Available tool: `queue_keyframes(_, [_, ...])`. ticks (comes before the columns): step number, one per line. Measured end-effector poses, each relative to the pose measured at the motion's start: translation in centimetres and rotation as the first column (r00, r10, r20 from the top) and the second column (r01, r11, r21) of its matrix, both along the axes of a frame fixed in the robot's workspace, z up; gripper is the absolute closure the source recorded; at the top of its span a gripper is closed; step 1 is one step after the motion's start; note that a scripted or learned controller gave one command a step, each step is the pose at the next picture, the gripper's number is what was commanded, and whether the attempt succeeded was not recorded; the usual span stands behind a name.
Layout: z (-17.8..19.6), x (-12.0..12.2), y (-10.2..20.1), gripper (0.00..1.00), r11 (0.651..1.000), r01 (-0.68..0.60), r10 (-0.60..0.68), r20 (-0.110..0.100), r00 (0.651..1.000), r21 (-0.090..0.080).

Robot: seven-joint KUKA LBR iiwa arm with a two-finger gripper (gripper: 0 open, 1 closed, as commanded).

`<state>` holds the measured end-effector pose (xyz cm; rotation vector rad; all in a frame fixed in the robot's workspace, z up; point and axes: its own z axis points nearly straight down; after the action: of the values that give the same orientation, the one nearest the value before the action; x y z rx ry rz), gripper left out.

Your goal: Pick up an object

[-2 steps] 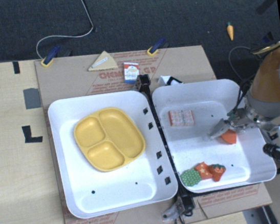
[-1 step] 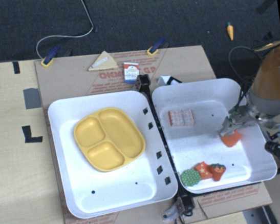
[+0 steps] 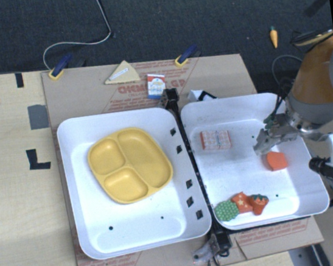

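Note:
In the right bin lie a flat clear packet with pink print, an orange block, a green knobbly ball and a red-orange toy beside it. My gripper hangs over the bin's right side, just above and left of the orange block. Nothing shows between its fingers. The grey arm with its orange band comes in from the right.
The left bin holds a yellow three-part plate. Beyond the bins, on the cardboard, sit a small red and white carton and a pale wedge. A black divider runs between the bins.

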<state>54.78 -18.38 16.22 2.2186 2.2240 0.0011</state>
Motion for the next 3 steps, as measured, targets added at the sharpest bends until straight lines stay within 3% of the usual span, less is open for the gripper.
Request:
queue_keyframes(1, [-7.4, 5.3, -4.0, 1.0, 1.0, 0.001, -0.001, 0.005, 1.0, -0.003])
queue_keyframes(2, [-7.5, 5.3, -3.9, 0.0, 1.0, -0.001, 0.001, 0.005, 1.0, -0.002])
queue_keyframes(3, [-4.1, -1.7, -4.0, 0.0, 1.0, 0.002, -0.002, -0.002, 1.0, -0.002])
